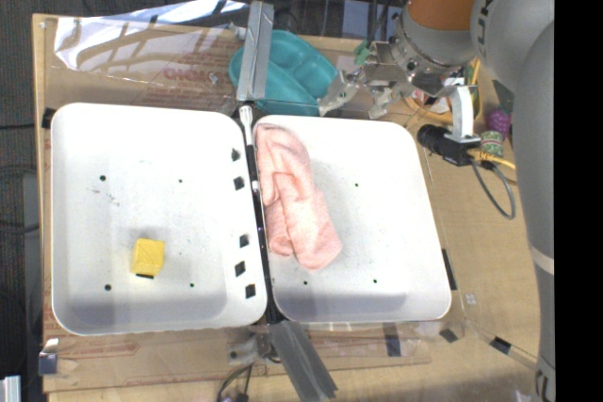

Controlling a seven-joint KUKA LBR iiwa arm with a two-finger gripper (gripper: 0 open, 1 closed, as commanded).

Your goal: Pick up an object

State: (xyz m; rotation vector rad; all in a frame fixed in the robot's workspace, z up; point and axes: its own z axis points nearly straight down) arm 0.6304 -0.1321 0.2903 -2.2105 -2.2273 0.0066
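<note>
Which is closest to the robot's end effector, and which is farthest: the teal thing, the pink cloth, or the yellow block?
From the end effector, in the camera view:
1. Teal container, just left of it, behind the bins.
2. Pink cloth, along the right bin's left side.
3. Yellow block, low in the left bin.

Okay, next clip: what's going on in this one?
A grey KUKA arm reaches in from the right, its gripper poised above the far edge of the right bin, near a teal container behind the bins. Nothing is seen between its fingers. A pink cloth lies bunched along the right bin's left side, and a small yellow block sits in the left bin. No pick is evident yet.
</note>
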